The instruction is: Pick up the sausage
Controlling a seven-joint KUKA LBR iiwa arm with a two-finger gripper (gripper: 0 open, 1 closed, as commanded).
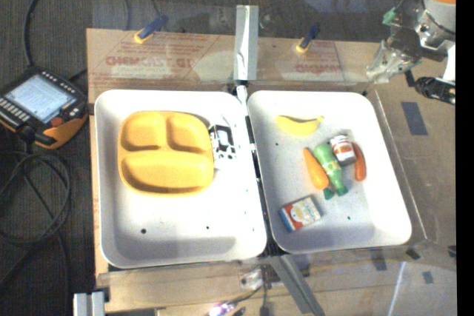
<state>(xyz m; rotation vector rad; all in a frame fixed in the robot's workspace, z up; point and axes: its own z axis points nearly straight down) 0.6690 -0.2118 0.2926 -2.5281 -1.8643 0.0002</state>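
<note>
The sausage (360, 162), a short reddish-brown link, lies in the right bin (385, 233) near its right side. It touches the right flank of a small red-and-white can (341, 149). My gripper (386, 67) hangs beyond the bin's far right corner, over the cardboard bench top. It is well up and to the right of the sausage. Its fingers stand open with nothing between them.
The right bin also holds a banana (299, 124), a carrot (315, 168), a green bottle (330, 169) and a small carton (300, 214). A yellow divided plate (166, 152) and a black-and-white item (223, 142) lie in the left bin (178, 240).
</note>
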